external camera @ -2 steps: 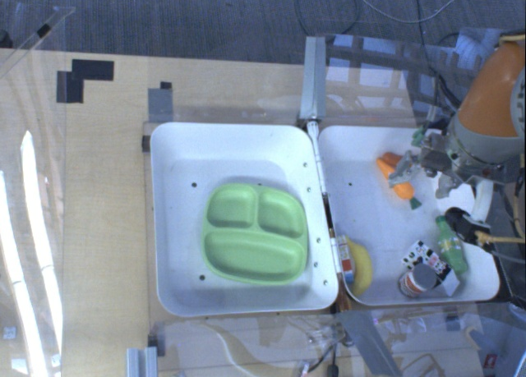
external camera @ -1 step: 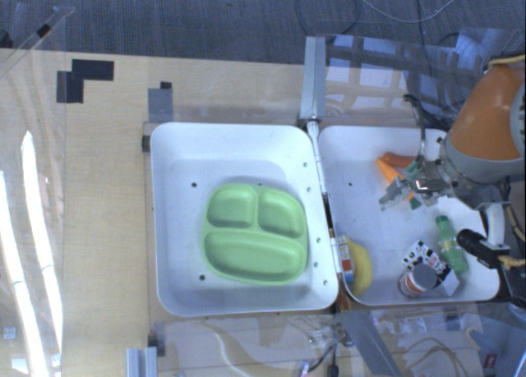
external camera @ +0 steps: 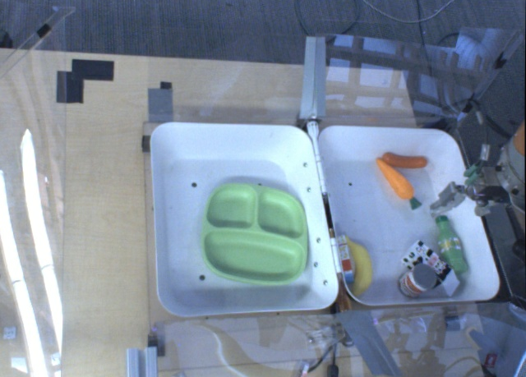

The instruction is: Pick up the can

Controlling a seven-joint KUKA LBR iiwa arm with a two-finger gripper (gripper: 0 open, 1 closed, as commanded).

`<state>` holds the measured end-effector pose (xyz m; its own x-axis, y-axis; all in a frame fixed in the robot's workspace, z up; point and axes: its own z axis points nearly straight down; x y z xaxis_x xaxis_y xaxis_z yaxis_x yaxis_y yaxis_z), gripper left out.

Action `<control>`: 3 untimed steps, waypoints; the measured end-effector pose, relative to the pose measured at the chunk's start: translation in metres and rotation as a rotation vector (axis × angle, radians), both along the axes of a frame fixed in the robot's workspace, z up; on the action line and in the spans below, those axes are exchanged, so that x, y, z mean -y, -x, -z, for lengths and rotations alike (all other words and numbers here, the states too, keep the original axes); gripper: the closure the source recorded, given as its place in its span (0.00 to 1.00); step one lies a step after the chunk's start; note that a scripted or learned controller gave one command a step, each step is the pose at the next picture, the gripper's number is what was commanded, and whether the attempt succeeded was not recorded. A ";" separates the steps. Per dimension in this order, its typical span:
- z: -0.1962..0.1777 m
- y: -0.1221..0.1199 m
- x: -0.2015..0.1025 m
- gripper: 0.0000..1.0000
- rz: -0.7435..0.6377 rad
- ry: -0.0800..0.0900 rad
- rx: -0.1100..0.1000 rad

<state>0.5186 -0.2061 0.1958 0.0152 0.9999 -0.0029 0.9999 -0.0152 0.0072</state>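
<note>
The gripper reaches in over the right bin at about three o'clock, hanging above bare white floor near the bin's right wall. How wide its jaws stand I cannot tell; nothing shows between them. The can lies at the bin's five o'clock corner, well below the gripper, touching a green bottle. Its label seems black-and-white patterned, with no readable writing. A carrot, a sausage and a banana share that bin. The left bin carries a green tray.
</note>
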 end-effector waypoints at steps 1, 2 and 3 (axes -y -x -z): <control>0.044 -0.030 -0.025 0.00 -0.199 -0.001 -0.003; 0.032 -0.032 -0.026 1.00 -0.200 0.001 0.003; 0.032 -0.032 -0.025 0.00 -0.200 0.001 0.003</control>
